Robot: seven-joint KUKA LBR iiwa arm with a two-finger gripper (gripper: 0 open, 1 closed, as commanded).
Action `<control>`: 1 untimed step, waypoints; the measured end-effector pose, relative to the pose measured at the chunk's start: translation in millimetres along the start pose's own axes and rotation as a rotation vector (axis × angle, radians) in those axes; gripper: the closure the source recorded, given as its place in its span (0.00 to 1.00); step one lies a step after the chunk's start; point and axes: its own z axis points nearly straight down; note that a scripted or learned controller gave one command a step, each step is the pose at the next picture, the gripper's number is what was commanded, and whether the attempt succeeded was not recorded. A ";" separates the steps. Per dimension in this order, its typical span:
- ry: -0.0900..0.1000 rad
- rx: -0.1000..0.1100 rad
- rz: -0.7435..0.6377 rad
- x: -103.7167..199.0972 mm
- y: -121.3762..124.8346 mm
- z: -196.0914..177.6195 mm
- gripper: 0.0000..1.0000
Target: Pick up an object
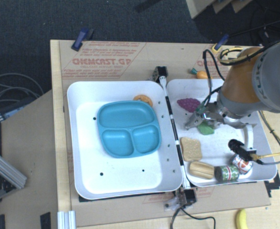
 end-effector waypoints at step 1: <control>0.000 0.002 0.001 7.8 -65.2 0.8 0.00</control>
